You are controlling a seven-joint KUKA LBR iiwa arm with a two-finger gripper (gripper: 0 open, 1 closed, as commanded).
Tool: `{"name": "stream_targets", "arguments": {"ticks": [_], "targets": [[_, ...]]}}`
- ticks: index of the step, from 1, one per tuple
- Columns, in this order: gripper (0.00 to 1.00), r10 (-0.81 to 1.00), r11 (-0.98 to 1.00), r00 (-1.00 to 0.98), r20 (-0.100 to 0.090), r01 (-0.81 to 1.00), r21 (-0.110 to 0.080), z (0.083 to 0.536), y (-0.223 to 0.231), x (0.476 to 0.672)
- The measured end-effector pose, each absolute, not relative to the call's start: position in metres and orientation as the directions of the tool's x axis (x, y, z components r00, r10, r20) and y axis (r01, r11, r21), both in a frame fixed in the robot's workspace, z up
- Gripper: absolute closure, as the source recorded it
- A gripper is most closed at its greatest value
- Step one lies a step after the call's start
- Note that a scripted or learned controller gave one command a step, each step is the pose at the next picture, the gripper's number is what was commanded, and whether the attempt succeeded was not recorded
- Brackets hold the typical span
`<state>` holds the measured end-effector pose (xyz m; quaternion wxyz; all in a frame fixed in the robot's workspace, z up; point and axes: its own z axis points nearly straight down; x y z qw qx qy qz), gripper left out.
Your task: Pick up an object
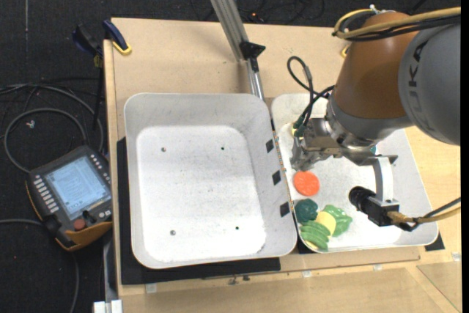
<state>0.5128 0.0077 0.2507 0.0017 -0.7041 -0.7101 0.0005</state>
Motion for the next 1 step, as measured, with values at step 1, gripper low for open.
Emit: {"name": "stream_targets", "arguments": {"ticks": [1], "targets": [[1.00,1.000,0.008,-0.008,0.002,1.000,-0.003,0.2437,0.0701,0.5118]]}}
